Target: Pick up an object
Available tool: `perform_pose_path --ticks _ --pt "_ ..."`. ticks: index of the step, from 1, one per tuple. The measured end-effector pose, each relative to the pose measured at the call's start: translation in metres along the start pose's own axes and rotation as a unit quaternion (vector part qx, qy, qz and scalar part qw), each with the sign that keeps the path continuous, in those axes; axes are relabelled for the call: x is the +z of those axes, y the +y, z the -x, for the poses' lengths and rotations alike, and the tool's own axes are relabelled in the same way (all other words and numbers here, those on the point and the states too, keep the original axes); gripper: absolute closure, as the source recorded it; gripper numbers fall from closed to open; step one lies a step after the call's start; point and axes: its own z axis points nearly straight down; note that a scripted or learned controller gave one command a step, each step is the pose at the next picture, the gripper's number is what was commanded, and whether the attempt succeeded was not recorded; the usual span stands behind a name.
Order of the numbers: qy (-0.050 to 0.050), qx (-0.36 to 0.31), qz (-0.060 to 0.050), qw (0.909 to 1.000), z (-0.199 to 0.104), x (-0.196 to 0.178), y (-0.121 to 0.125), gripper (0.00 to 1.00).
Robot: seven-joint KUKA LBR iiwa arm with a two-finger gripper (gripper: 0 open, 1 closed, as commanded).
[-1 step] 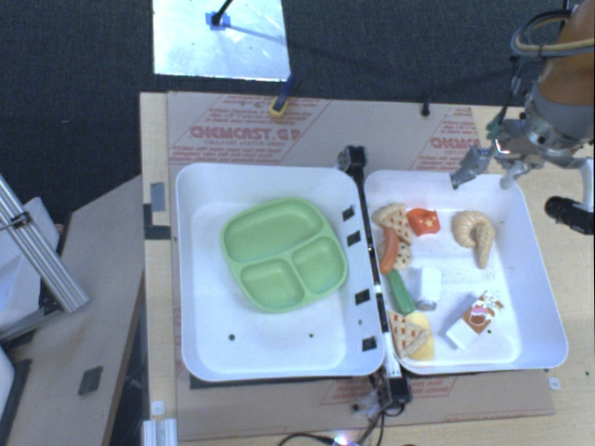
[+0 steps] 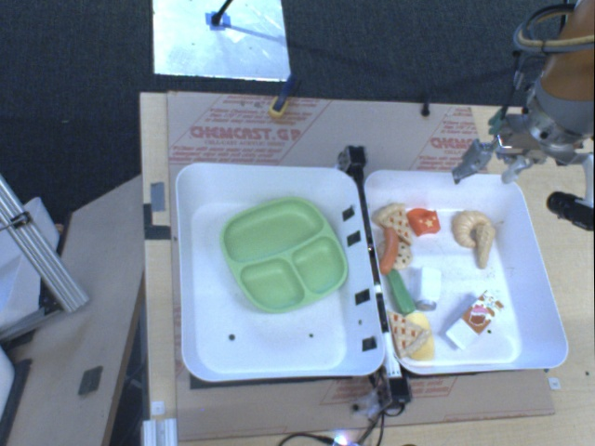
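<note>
Two white bins [image 2: 279, 365], one green tray [image 2: 284, 254], fingers [image 2: 490, 163] spread wide, holding nothing

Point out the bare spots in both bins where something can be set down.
Left bin: bare floor all around the green tray, widest below it. Right bin: bare strip along the right wall beside the croissant, and the top edge under the gripper. Crowded along the divider: waffle, carrot, cucumber.

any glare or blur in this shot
Camera view: strong glare on the shiny metal sheet at the top, washing out its surface; the white bins look bright but keep detail; the tool and arm at right are slightly soft; the toy foods stay fairly sharp.
</note>
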Motion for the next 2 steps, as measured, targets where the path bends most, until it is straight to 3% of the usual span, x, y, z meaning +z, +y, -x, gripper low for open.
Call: perform_pose_path --ticks 2 --pt "0.000 0.001 -0.002 1.0000 0.004 0.119 -0.004 0.00"
